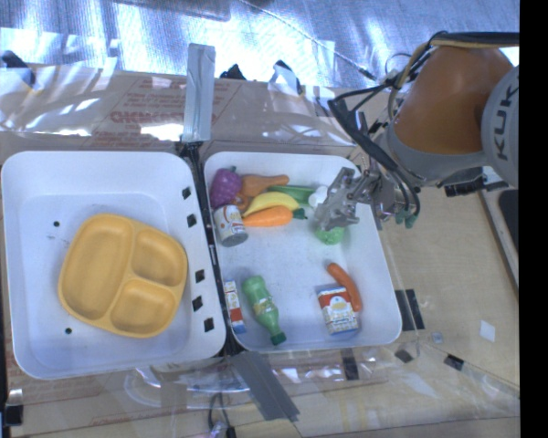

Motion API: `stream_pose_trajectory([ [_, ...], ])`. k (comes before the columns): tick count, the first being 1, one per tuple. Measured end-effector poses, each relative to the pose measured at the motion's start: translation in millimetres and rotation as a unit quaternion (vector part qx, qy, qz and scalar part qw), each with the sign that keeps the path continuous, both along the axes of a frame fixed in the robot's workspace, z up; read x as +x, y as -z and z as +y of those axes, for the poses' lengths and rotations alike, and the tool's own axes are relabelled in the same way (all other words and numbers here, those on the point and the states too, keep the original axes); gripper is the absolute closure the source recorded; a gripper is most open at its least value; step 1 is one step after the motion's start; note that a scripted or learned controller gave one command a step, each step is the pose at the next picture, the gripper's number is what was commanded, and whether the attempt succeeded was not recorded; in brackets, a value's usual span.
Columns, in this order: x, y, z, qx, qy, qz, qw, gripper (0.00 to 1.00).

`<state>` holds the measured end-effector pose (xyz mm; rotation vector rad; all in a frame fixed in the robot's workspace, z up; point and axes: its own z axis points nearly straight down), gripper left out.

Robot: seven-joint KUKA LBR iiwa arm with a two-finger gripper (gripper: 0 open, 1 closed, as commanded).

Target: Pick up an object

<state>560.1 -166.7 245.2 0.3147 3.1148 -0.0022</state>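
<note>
Jaws' state cannot be told; gripper (336,213) sits over a green item (331,235), right of centre. "KU" reads on the arm (457,99), upper right.

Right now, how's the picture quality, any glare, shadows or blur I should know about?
Camera view: strong glare on the clear plastic sheeting behind the bins; the left bin and right bin are evenly lit with only soft shadows; the gripper looks slightly blurred over the green item, so its fingers are hard to read; the yellow tray is sharp.
</note>
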Motion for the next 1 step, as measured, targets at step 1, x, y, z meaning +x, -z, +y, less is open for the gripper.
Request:
stream_pose_trajectory([
  [1, -20.6, 71.9, 39.5, 0.0016, -0.053, 0.006, 0.9986, 1.0],
])
